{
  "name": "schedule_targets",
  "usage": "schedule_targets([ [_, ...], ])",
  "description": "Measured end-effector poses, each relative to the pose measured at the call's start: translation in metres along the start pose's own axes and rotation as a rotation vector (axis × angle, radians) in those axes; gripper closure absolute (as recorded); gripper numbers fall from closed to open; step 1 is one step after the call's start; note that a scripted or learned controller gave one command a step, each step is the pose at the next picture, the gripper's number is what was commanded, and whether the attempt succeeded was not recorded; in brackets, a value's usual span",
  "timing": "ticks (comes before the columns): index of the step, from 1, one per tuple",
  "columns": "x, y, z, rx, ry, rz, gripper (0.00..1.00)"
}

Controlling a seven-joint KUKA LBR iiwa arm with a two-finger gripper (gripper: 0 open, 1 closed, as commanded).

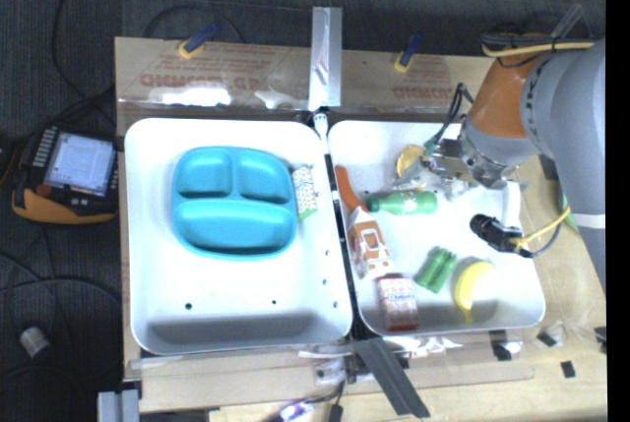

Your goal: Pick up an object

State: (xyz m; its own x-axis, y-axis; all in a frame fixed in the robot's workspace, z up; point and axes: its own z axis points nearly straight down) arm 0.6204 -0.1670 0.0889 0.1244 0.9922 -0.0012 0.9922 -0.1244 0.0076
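Two white bins side by side on the bench. Left bin (148, 312) holds a blue divided tray (234, 200) lying flat toward its upper half, with a small pale speckled item (304, 191) just beside the tray's right edge, against the bin wall. Right bin (522, 307) carries the clutter: a green bottle (402, 204) lying on its side near the middle; an orange-handled tool (345, 189) along the left wall; an orange-and-white packet (368, 248) just below it; a red-and-white box (398, 300) near the lower edge; a small green object (435, 270) tilted beside a yellow banana-like piece (471, 284) at lower right; a yellow crumpled item (410, 160) near the upper middle. The arm (551, 115) comes in from the right, orange band above the wrist, and the gripper (441, 172) sits low over the upper part of the right bin, just beside the yellow crumpled item and close above the green bottle's cap end. Whether the pincer is spread or closed cannot be told from this angle, and nothing is visibly held in it. A black cable fitting (489, 231) hangs from the wrist.
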Motion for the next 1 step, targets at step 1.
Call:
schedule_targets([
  [1,0.009,-0.0591,-0.0012,-0.003,0.001,0.268,0.0],
])
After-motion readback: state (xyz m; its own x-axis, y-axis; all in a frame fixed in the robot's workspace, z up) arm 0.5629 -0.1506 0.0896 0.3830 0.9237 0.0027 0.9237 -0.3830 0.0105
